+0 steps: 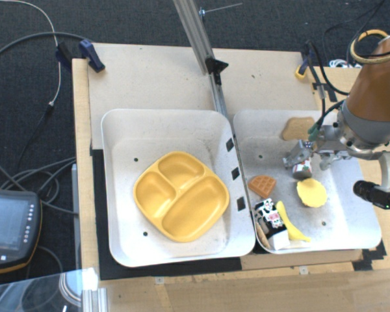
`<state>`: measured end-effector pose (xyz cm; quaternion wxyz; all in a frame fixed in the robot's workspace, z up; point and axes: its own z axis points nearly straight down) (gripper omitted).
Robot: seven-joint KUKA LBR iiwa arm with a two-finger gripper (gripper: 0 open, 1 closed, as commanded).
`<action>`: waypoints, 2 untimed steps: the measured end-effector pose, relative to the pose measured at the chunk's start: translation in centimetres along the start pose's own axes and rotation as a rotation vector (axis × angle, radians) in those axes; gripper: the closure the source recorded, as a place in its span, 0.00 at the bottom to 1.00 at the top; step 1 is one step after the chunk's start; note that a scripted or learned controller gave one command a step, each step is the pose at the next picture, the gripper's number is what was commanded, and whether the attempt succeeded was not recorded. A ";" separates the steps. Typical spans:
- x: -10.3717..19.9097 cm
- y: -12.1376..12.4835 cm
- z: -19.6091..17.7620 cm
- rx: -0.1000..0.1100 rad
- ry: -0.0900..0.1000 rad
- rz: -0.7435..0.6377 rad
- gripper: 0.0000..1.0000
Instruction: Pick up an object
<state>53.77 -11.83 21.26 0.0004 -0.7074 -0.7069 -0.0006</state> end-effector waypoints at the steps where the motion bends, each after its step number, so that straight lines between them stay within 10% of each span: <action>1: -2.5 3.5 -17.6 -0.011 -0.005 -0.003 0.00; 2: -9.0 10.9 -20.2 -0.006 -0.007 0.003 0.00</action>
